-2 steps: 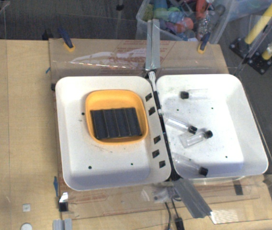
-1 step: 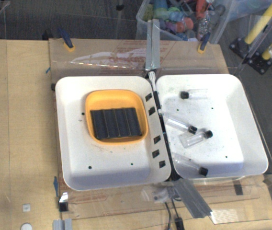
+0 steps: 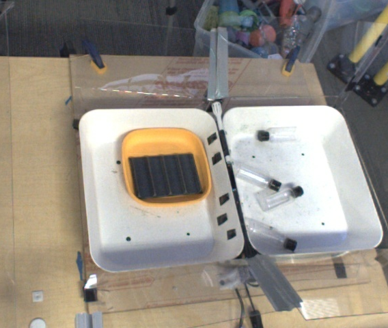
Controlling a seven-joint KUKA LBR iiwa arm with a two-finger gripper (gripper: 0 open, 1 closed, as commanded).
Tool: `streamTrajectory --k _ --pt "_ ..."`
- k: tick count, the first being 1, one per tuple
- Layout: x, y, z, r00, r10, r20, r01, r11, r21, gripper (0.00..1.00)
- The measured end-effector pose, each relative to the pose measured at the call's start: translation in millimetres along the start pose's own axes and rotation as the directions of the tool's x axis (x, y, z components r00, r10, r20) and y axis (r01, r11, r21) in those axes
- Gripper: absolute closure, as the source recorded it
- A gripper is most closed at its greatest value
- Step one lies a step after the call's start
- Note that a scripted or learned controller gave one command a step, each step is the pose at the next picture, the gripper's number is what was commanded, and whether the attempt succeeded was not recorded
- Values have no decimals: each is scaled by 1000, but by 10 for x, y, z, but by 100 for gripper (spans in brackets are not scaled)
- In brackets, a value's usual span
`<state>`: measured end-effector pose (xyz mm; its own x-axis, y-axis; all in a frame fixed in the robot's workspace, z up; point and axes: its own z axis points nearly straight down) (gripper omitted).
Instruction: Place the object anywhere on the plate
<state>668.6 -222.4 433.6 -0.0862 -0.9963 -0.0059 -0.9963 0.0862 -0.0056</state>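
Camera view: vials (image 3: 279, 195) lie scattered in right bin (image 3: 330, 149), plate (image 3: 163, 142) with dark ridged block (image 3: 165, 176) in left bin (image 3: 105, 203); pincer state cannot tell; best pinch one vial across its body, release over bare plate rim.

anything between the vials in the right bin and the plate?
Only the raised rims where the two bins meet. The vials lie in the right bin, and the orange plate sits in the left bin, with a dark ridged block covering much of it.
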Motion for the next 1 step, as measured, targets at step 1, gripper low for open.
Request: streamTrajectory --k 1 --pt "-2 0 0 988 -155 0 155 988 -1 100"
